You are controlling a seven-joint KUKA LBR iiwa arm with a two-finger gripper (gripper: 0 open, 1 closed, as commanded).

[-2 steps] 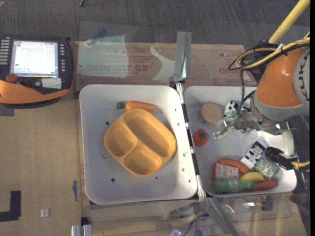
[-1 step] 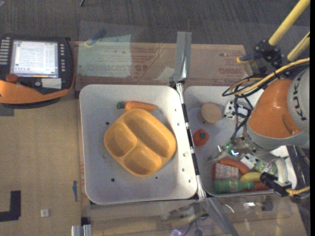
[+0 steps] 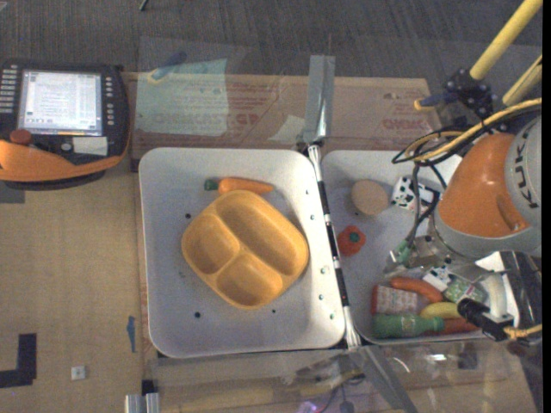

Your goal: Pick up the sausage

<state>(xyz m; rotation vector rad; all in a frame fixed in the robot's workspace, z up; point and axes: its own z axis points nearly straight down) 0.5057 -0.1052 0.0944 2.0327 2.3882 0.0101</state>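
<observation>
1. I read the sausage (image 3: 416,287) as the reddish-orange link in the right bin (image 3: 379,166), near its front — it lies just below the gripper (image 3: 422,256), long axis running left to right with a slight downward tilt to the right.
2. The wrist hides the fingers, so I cannot tell how the jaws stand.
3. It is crowded there: a red-labelled packet (image 3: 394,300) touches it on the left, a banana (image 3: 443,311) and a green bottle (image 3: 413,324) sit just in front.
4. The left bin (image 3: 164,256) holds a yellow divided tray (image 3: 245,248) and a carrot (image 3: 244,185) — well apart.
</observation>
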